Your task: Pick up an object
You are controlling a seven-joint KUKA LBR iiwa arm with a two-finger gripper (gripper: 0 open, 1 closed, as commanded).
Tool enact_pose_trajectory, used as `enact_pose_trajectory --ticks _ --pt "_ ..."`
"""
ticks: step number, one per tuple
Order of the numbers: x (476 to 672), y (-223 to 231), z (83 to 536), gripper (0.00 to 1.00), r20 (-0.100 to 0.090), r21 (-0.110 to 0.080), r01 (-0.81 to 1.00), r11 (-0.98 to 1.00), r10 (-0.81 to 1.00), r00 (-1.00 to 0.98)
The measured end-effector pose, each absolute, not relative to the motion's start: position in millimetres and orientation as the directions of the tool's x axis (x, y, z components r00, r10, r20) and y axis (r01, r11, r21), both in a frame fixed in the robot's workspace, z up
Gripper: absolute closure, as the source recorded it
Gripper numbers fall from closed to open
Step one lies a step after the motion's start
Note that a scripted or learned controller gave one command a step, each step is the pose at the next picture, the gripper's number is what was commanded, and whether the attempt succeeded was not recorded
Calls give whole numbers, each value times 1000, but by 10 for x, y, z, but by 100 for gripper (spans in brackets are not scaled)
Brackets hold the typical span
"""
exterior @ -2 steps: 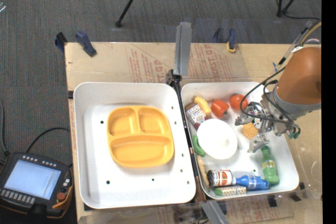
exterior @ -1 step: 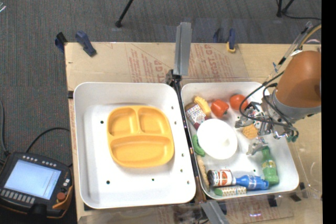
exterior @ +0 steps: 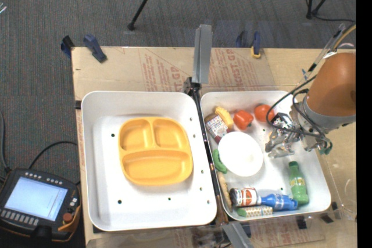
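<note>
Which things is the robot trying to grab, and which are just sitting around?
For the job: gripper, green bottle, white plate, can, blue bottle, red toy.

Just lying about: yellow tray, handheld screen, blue clamps.

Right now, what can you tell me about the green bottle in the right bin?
The green bottle looks like glossy plastic, with a lighter green cap at its upper end and a label band around the middle. It lies on the floor of the right bin, near the lower right corner, cap pointing up the picture. Its base sits close to the blue bottle; whether they touch is unclear. The gripper is above it, apart.
</note>
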State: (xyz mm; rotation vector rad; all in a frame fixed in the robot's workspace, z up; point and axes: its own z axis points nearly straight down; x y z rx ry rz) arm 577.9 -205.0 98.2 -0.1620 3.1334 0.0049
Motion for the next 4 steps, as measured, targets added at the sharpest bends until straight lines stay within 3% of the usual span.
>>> enact_pose_trajectory --ticks 1,2,3,4 --pt "6465 -2114 903 100 -7 2 85 996 85 -996" --pt "5565 -1847 874 100 1 0 509 861 509 -861" --pt "5567 -1845 875 0 0 0 508 861 508 -861" --pt "6260 -2090 882 0 -3 1 364 931 364 -931"
